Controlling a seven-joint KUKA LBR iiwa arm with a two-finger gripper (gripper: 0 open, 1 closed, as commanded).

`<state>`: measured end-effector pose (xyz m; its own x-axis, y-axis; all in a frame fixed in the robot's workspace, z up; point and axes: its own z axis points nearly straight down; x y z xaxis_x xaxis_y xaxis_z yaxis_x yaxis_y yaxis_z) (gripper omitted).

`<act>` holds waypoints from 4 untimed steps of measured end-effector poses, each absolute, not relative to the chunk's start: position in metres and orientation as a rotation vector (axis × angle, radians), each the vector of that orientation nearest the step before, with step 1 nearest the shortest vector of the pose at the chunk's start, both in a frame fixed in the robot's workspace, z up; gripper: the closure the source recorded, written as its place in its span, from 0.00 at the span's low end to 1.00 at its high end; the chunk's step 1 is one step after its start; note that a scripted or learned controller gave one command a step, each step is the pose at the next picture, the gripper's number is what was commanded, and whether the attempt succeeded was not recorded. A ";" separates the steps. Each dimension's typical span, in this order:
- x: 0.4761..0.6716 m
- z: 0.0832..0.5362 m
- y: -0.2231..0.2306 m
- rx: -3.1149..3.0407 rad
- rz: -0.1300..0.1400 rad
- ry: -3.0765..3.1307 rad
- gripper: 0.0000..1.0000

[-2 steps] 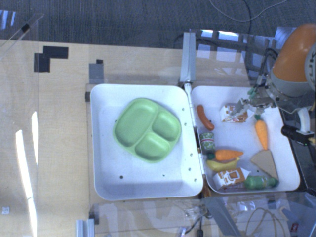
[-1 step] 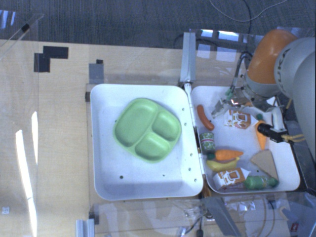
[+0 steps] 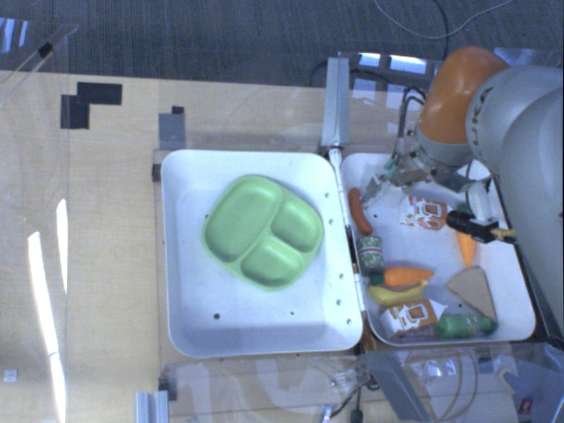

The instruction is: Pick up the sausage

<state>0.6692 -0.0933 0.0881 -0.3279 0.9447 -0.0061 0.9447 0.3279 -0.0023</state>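
Camera view, looking down at a slant: the sausage [image 3: 358, 211] lies in the right bin [image 3: 520, 311], close against that bin's left wall, long axis running roughly up and down the frame. It rests on the bin floor and nothing has hold of it. The pick is therefore not done.

The gripper [image 3: 381, 186] hangs over the upper part of the same bin, just beside and slightly above-right of the sausage's upper end. Its thin fingers appear spread, with nothing visible between them; the metal parts blur against the white floor, so the exact spacing is uncertain. Whether a fingertip touches the sausage cannot be settled from here.

Other contents of the right bin: a small can [image 3: 370, 253] just below the sausage, a carrot [image 3: 406, 277], a banana [image 3: 394, 294], a printed carton [image 3: 412, 316], a green bottle [image 3: 459, 326], a tan wedge [image 3: 474, 288] and a small printed packet [image 3: 425, 213]. The left bin [image 3: 185, 236] holds a green divided plate [image 3: 263, 230].

Assessment: approach is well advanced; still outstanding are alignment over the sausage, descent, closure and lift. The bin wall leaves little room on the sausage's left side.
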 end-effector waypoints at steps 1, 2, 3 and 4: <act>0.657 0.087 -0.090 1.893 0.008 2.496 0.00; 0.666 0.087 -0.093 2.011 0.003 2.406 0.00; 0.670 0.088 -0.091 1.946 -0.002 2.455 0.00; 0.672 0.097 -0.088 1.940 0.007 2.460 1.00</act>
<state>0.6724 -0.0878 0.0970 -0.2329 0.9725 -0.0039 0.9725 0.2329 0.0085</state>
